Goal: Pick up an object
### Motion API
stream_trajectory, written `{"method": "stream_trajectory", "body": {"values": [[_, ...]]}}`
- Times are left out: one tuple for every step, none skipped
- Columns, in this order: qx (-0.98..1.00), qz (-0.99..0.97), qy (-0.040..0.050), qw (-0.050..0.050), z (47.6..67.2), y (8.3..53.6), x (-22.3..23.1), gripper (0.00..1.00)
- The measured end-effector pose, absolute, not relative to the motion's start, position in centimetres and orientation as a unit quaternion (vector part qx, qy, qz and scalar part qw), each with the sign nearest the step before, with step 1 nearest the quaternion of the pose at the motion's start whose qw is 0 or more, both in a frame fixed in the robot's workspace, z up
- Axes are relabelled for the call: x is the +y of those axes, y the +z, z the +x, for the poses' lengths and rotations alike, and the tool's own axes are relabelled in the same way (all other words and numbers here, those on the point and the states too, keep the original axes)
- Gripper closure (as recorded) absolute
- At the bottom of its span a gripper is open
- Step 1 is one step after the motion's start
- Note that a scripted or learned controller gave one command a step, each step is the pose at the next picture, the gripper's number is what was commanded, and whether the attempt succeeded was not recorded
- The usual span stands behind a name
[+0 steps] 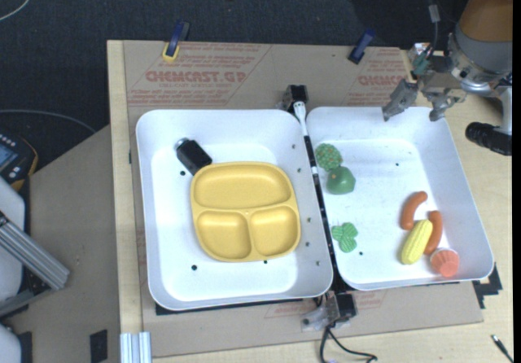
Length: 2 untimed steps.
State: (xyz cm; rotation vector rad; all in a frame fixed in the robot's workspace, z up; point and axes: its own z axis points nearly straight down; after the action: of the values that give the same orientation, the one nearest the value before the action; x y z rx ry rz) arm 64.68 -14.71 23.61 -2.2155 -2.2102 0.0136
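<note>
Here the pincer (417,107) is hanging released, its two fingers spread and grasping nothing, above the far rim of the right bin (383,268). The toy foods are lying nearer the camera: the green pepper (340,181) down to its left, and the sausage (413,208) and yellow corn (416,241) almost straight below it in view, the corn's long axis slanting. The yellow tray (244,210) is sitting well apart in the left bin (159,190).
</note>
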Motion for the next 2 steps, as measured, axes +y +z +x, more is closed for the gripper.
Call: {"method": "stream_trajectory", "body": {"values": [[-0.707,-0.707,0.0002,0.000,64.9,24.5,-14.7,0.00],[-0.707,-0.707,0.0019,0.003,63.9,18.9,-14.4,0.00]]}}
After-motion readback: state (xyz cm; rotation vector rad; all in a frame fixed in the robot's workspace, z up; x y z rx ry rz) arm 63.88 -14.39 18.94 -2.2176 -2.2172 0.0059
